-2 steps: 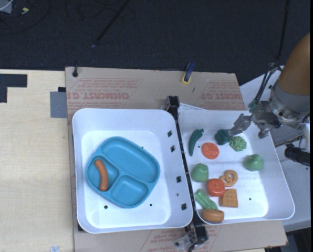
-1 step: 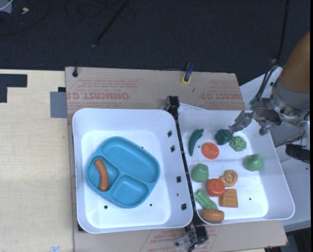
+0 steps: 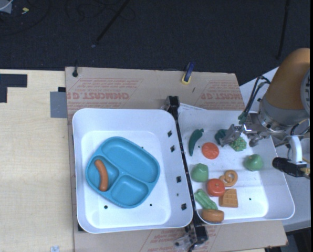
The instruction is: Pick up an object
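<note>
My gripper (image 3: pixel 234 136) is low over the back of the right bin (image 3: pixel 274 206), reaching in from the right. It sits right against a small green broccoli (image 3: pixel 240 144), which lies just below it. A dark teal piece (image 3: pixel 221 137) shows at its left side. Close by lie a red tomato (image 3: pixel 210 150), a green chili pepper (image 3: pixel 195 140) and a round green fruit (image 3: pixel 254 162). The grey wrist with its orange band (image 3: pixel 289 83) hides the bin's back right corner.
Further forward in the right bin lie a green pepper (image 3: pixel 199 171), a pretzel (image 3: pixel 229 178), a second tomato (image 3: pixel 215 187), a waffle (image 3: pixel 229 198), a green pod (image 3: pixel 205 199) and a hot dog (image 3: pixel 212 215). The left bin (image 3: pixel 83 125) holds a blue divided plate (image 3: pixel 130 164) with a sausage (image 3: pixel 101 174).
</note>
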